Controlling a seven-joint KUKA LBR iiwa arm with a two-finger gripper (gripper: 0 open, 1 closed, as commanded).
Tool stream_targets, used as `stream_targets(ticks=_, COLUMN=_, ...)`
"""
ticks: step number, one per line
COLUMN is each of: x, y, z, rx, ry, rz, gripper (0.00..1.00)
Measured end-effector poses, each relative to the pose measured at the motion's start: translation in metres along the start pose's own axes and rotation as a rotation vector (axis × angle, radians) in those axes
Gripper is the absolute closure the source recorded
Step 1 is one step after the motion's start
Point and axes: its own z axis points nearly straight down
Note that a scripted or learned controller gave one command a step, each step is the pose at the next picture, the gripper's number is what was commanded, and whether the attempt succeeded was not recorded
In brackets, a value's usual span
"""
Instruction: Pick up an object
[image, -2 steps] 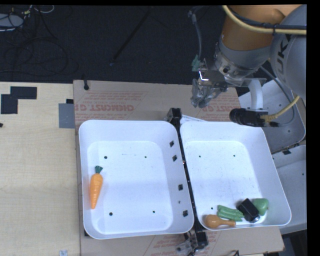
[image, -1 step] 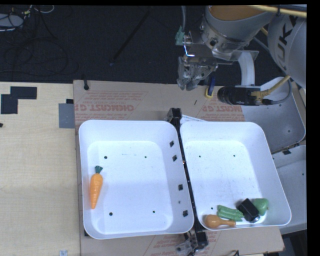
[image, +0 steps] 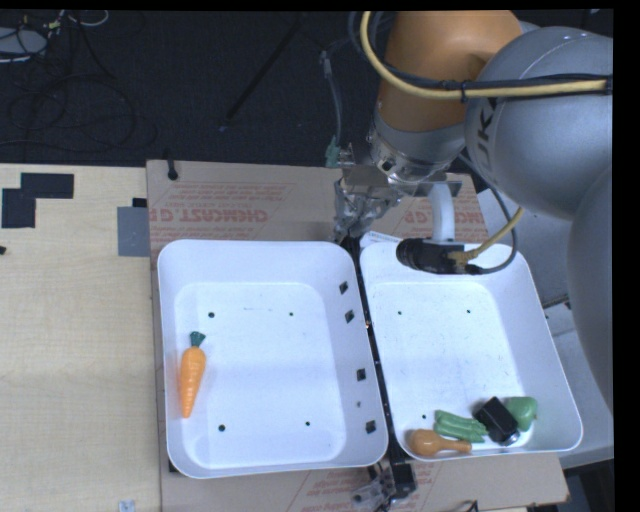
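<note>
Honestly, I cannot tell whether my fingers (image: 351, 226) are apart or together; they hang over the far end of the seam where the two white bins meet. Nothing shows between them. Well away from them, by the outer wall of the bin (image: 166, 300) on the picture's left, lies a carrot (image: 191, 375). Farthest from them, in the near outer corner of the other bin (image: 556, 345), a green pod (image: 459, 426), a black block (image: 497, 420), a green lump (image: 521, 408) and an orange gourd (image: 437, 443) huddle together.

Left bin (image: 260, 350) lies open beyond the carrot (image: 191, 375), right bin (image: 450, 350) cluttered at its near corner.
</note>
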Motion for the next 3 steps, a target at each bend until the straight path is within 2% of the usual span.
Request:
stream_targets(ticks=1, x=0.06, y=-0.007, z=-0.122, rx=-0.026, ry=0.006, rz=-0.008, gripper=1.0)
stream_targets(ticks=2, x=0.158, y=-0.003, z=-0.19, rx=-0.021, ry=0.007, rz=-0.012, gripper=1.0)
stream_targets(ticks=3, x=0.159, y=-0.003, z=-0.224, rx=-0.016, ry=0.003, rz=-0.006, gripper=1.0)
